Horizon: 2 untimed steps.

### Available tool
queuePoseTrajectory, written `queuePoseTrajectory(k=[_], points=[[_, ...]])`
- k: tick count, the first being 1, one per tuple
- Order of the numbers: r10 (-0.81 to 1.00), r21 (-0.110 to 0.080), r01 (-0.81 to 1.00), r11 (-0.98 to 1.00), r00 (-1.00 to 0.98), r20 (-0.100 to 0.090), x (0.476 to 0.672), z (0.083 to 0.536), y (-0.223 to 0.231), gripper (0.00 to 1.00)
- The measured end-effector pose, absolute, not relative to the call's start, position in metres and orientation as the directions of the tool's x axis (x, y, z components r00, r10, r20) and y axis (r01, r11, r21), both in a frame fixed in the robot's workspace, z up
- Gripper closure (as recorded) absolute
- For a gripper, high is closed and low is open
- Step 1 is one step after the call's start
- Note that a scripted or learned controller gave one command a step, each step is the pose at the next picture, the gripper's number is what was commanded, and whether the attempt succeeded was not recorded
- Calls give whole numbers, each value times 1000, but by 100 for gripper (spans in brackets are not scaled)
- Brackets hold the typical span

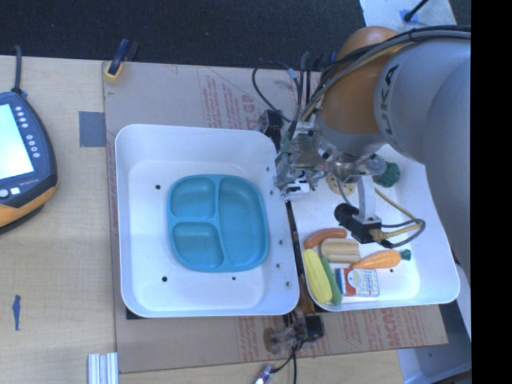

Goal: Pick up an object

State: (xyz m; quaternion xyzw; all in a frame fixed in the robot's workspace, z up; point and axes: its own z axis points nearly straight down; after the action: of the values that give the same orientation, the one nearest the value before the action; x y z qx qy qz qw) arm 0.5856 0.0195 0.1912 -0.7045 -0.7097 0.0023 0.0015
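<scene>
The gripper [293, 179] is hanging over the edge where the two bins meet; whether it is grasping anything cannot be told. A corn cob [318, 277], hot dog [326, 236] and carrot [376, 260] are lying in the right bin [438, 282], while a blue divided plate [218, 221] is sitting in the left bin [130, 214].

Pale wood bench [56, 254], brown cardboard sheet [200, 94] on it; dark floor [160, 6] beyond.

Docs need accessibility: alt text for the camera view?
A grey robot arm reaches in from the right, its pincer above the edge where two white bins meet. The view's left bin holds a blue divided plate; the right bin holds toy corn, a carrot and a sausage.
</scene>
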Motion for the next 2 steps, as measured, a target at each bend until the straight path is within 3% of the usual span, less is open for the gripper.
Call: queuePoseTrajectory(k=[1,2], points=[[1000,-2,1000,3,-3,0,565,244,-10,100],[1000,-5,1000,5,-5,1,587,271,63,100]])
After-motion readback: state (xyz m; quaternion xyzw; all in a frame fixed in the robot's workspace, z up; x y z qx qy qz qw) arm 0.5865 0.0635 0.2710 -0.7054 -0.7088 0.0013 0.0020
